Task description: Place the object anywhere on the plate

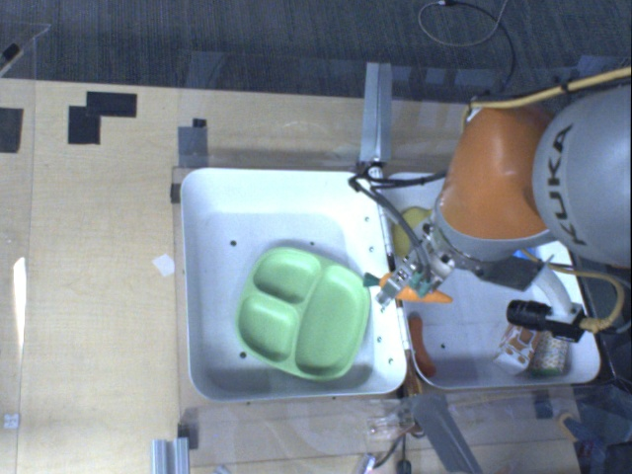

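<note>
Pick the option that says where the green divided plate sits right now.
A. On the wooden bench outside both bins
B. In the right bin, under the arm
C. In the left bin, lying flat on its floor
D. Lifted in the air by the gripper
C. The green divided plate lies flat on the floor of the left bin, while the gripper is to its right, near the wall between the two bins.

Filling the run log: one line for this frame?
arm: over bin divider | gripper: holds orange object | green plate: left bin, bare | place: not yet done
</note>
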Robot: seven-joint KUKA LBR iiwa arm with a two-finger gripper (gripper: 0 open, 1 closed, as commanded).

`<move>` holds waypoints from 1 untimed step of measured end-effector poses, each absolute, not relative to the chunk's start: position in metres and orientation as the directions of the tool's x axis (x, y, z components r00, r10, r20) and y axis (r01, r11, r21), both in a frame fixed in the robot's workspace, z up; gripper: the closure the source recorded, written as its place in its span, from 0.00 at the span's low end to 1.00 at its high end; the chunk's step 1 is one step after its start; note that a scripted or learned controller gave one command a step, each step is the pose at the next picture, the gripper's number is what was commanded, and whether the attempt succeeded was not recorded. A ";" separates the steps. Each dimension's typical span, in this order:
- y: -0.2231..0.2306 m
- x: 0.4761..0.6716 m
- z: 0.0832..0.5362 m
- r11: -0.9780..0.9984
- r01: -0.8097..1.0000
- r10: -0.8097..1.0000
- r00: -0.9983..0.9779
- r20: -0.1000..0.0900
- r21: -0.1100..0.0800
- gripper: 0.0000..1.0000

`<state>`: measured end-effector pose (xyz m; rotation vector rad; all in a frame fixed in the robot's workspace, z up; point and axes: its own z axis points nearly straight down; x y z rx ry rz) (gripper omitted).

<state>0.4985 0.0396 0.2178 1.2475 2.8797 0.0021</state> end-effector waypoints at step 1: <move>0.040 0.499 0.218 0.684 0.729 0.729 -0.684 -0.003 0.002 0.00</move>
